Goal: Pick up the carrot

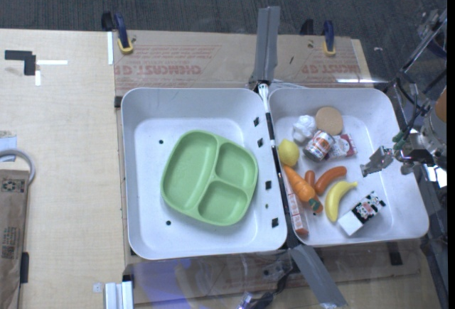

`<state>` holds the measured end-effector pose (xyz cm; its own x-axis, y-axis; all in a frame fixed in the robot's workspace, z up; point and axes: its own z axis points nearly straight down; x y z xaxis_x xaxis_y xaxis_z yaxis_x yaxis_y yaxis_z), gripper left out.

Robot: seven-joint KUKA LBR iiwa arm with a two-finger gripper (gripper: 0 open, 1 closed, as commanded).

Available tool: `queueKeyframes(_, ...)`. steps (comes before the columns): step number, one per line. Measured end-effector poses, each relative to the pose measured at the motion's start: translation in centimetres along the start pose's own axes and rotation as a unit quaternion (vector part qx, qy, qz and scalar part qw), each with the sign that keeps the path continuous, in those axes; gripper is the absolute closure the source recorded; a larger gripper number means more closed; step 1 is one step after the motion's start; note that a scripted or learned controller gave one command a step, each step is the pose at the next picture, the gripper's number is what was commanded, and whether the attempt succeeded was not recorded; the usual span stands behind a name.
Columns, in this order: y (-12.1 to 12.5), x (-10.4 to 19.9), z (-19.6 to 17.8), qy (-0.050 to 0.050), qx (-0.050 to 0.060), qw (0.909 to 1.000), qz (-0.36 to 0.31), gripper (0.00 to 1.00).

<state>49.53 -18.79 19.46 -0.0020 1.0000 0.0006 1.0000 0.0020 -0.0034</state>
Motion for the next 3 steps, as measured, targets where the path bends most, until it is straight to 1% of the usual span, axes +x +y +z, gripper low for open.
queueKeyframes(1,-1.8,7.3,10.4,0.0,0.0,0.9997,0.023,0.0)
queueKeyframes(2,10.7,7.7,10.3,-0.001,0.0,0.9963,0.086,0.0)
queueKeyframes(3,1.6,9.1,10.4,0.0,0.0,0.9902,0.14,0.0)
